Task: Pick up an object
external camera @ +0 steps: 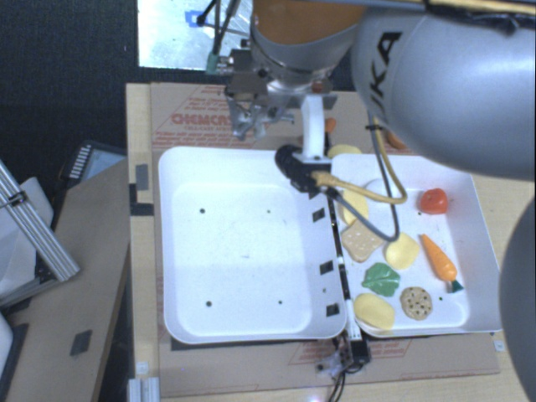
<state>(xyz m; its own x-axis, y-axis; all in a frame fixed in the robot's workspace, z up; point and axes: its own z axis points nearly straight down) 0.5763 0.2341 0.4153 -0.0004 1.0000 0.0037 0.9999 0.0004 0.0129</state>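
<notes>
Big grey arm (pixel 435 65) reaching in from the right across the top corner, orange band (pixel 301 7) up top, wrist bent down toward the far side of the bins. Gripper (pixel 249 114) hanging just past the far rim of the left bin (pixel 193 249), over the cardboard sheet (pixel 188 111) on the surface, pointing down and a bit left. Can't tell if the jaws are released or clenched, just a jumble of metal at this angle. All the pickable stuff sitting over in the right bin (pixel 469 224), well apart from the gripper: red tomato (pixel 433 200) toward the far right, carrot (pixel 439 260) below it, cracker (pixel 361 242) near the divider, yellow lump (pixel 402 250) just beside that, green leaf (pixel 382 279), cookie (pixel 415 302), and another yellow piece (pixel 374 311) at the near edge. Long pale-yellow piece (pixel 354 206) partly hidden behind robot hardware.
</notes>
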